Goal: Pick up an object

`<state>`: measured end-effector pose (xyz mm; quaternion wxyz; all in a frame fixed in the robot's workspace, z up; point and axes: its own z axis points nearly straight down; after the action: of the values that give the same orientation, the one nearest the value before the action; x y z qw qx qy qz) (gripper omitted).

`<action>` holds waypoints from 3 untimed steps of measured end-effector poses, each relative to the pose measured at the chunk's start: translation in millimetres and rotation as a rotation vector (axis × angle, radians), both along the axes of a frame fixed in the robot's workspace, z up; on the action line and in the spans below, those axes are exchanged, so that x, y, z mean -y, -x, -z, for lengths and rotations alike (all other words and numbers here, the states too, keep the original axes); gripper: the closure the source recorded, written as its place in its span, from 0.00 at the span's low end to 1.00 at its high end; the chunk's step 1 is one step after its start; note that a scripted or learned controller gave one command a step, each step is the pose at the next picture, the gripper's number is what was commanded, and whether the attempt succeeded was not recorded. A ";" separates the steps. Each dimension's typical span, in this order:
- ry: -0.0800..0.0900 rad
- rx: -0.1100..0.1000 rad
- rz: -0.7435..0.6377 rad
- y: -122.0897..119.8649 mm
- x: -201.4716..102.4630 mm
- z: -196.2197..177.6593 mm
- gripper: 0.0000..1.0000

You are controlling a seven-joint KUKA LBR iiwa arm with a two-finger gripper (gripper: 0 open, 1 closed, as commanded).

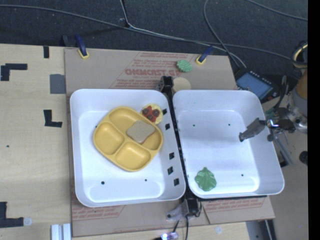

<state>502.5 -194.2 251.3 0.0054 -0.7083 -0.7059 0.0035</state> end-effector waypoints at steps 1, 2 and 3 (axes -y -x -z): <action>0.003 0.011 -0.004 -2.4 -0.5 -6.1 0.00; 0.001 0.006 -0.004 -2.6 -7.0 56.8 0.00; 0.001 0.007 -0.005 -2.2 -16.0 103.9 0.00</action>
<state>504.7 -178.2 147.4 0.0026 -0.7065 -0.7077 0.0016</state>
